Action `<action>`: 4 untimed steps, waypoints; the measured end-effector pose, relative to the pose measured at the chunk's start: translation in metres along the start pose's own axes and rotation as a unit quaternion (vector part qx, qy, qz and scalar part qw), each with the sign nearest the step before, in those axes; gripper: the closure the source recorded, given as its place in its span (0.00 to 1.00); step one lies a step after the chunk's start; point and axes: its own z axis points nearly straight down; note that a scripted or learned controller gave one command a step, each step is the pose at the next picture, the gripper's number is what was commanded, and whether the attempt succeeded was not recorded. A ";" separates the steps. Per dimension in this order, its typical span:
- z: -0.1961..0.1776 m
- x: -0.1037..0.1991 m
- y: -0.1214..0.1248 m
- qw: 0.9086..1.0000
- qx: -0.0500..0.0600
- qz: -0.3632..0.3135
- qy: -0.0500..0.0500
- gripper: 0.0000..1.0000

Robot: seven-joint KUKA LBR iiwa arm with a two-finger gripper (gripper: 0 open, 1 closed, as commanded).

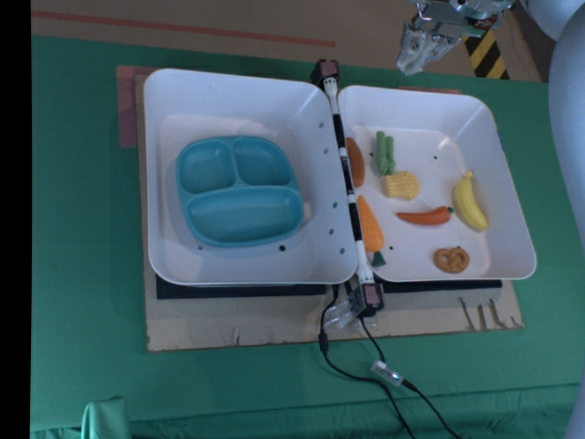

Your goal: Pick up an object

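Observation:
My gripper [413, 59] hangs high above the far edge of the right bin [512, 245], open, with nothing between its fingers. Below it in that bin lie a green bean pod [384, 152], a piece of corn [400, 186], a yellow banana [470, 201], a red chili pepper [426, 216], a pretzel [451, 261], an orange carrot [369, 229] and a brown sausage-like piece [355, 161] along the left wall. None of them touches the gripper.
The left bin [164, 99] holds a teal divided plate [239, 190]. A black divider bar [347, 186] runs between the bins. Cables [384, 373] trail over the green cloth in front. The grey arm [562, 26] comes in at the upper right.

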 end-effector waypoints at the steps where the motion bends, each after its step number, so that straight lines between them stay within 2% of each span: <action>1: 0.010 0.030 -0.022 1.000 0.002 0.000 0.001 1.00; 2: 0.008 0.047 -0.025 1.000 0.002 0.000 0.001 1.00; 3: 0.000 0.007 0.000 1.000 0.000 0.000 0.000 1.00; 4: -0.010 -0.018 0.000 1.000 0.000 0.001 0.000 1.00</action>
